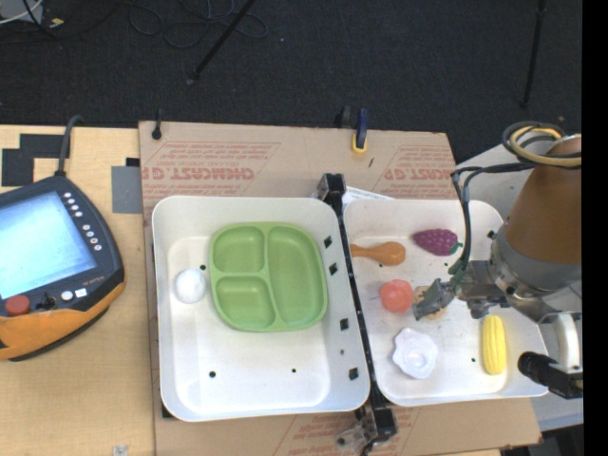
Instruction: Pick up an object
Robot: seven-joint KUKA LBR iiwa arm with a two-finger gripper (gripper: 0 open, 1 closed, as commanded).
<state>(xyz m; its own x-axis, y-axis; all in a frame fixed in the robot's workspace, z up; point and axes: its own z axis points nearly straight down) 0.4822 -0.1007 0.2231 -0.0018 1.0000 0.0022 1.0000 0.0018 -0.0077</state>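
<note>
The right bin (380, 388) holds a purple grape bunch (436, 241), a brown drumstick-shaped piece (379, 252), a red tomato-like ball (396, 295), a white fried-egg piece (415, 354) and a yellow corn cob (493, 344). My gripper (432, 301) reaches in from the right and sits low in this bin, just right of the red ball and above the egg piece. Nothing shows between its tips.
The left bin (180, 369) bears a green divided plate (267, 275) and a small white ball (190, 285) at the plate's left. A black divider (344, 283) joins the two bins. A teach pendant (52, 255) lies at the far left of the bench.
</note>
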